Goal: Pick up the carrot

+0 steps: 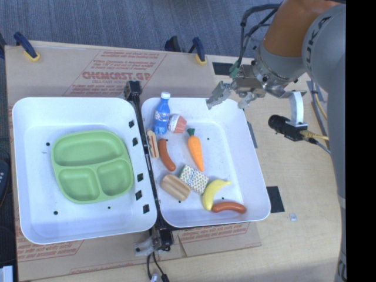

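Camera view, looking down on the bench at a slant.

My gripper [229, 98] — two grey fingers, spread apart and gripping nothing — hangs over the far right corner of the right-hand shallow white bin [254, 169]. One fingertip [212, 101] shows above the bin's far rim, the other [243, 101] just beside the corner. My grey arm with its orange band [292, 20] comes in from the right.

Right bin, contents:
- Orange plastic carrot with a green top [195, 150] — lies near the middle of the bin, green end toward the far rim, well apart from my fingers and untouched.
- Small blue bottle with a white cap [162, 116] — far left corner, lying tilted.
- Small round red-and-white piece [177, 123] — touching the bottle's right side; I cannot tell what it is.
- Hot dog in a bun [153, 144] — against the left wall.
- Red-brown sausage [166, 155] — just beside the hot dog, left of the carrot.
- Tan bread roll [175, 187] — near the front left.
- Flat checkered packet, white and green [194, 178] — between the roll and the banana, just below the carrot's tip.
- Yellow banana [214, 191] — front right, touching the packet.
- Second red sausage [228, 207] — lying at the banana's front edge.

Left-hand shallow white bin [26, 175]:
- Green plastic tray with three compartments [91, 165] — sits in the middle of the floor.

Bench: brown cardboard sheet with red printing [111, 69] under both bins; blue clamps [26, 46] on its far edge.
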`<action>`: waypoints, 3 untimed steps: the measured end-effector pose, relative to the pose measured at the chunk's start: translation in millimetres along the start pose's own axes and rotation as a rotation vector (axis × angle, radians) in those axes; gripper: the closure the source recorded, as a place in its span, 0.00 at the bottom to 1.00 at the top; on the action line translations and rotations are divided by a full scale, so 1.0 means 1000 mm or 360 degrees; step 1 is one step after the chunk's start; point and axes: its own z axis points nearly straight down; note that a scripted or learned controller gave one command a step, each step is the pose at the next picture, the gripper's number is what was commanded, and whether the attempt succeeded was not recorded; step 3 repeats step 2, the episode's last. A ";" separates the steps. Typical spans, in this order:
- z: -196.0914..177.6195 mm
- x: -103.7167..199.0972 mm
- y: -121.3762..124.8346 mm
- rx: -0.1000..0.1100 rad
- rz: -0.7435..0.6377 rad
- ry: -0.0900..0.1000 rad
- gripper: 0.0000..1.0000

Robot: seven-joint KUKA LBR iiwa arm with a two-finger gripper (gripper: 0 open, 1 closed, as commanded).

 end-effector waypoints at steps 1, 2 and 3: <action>0.181 0.003 -0.011 0.0004 0.0066 0.0001 0.00; 0.170 0.003 -0.010 0.0004 0.0062 0.0000 1.00; 0.170 0.003 -0.010 0.0004 0.0062 0.0000 1.00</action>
